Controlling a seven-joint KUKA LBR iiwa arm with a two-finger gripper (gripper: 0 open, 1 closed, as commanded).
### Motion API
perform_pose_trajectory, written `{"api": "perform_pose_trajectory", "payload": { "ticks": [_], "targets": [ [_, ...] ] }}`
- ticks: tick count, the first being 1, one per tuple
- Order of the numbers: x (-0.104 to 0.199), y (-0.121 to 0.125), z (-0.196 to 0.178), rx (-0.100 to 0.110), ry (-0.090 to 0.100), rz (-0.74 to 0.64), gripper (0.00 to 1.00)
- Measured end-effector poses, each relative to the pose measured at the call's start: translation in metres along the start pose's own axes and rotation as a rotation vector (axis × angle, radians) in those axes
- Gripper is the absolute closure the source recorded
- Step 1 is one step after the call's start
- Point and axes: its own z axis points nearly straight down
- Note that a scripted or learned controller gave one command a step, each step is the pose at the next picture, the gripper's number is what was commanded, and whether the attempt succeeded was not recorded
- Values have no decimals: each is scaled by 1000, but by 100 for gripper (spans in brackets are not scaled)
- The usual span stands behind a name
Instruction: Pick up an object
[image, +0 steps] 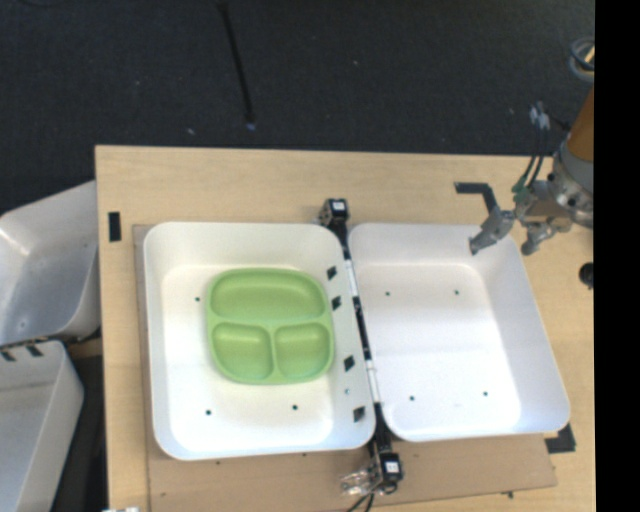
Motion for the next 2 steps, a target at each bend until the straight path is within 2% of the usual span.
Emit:
{"api": "perform_pose_trajectory", "payload": {
  "ticks": [1, 2],
  "targets": [
    [1, 2, -9, -14, -3, -3, 0],
    [5, -4, 48, -9, -3, -3, 0]
  ]
}}
